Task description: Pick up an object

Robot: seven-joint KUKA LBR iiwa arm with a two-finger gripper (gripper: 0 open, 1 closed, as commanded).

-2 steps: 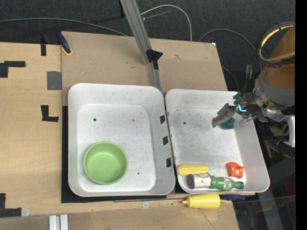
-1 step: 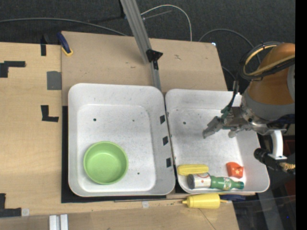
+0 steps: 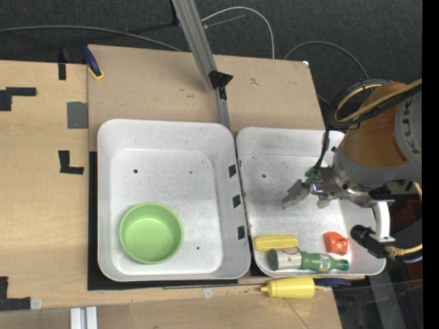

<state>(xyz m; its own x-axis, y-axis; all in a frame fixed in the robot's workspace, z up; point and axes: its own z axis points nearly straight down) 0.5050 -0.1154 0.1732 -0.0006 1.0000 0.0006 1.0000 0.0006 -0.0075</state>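
Corn cob (image 3: 276, 242) lies near you, just below the gripper (image 3: 296, 193), apart from it; you see its fingers spread, holding nothing.

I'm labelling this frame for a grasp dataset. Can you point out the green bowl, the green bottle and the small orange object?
green bowl (image 3: 151, 233): camera view, on its inner floor.
green bottle (image 3: 317, 261): camera view, on its green body.
small orange object (image 3: 335, 242): camera view, on its top face.
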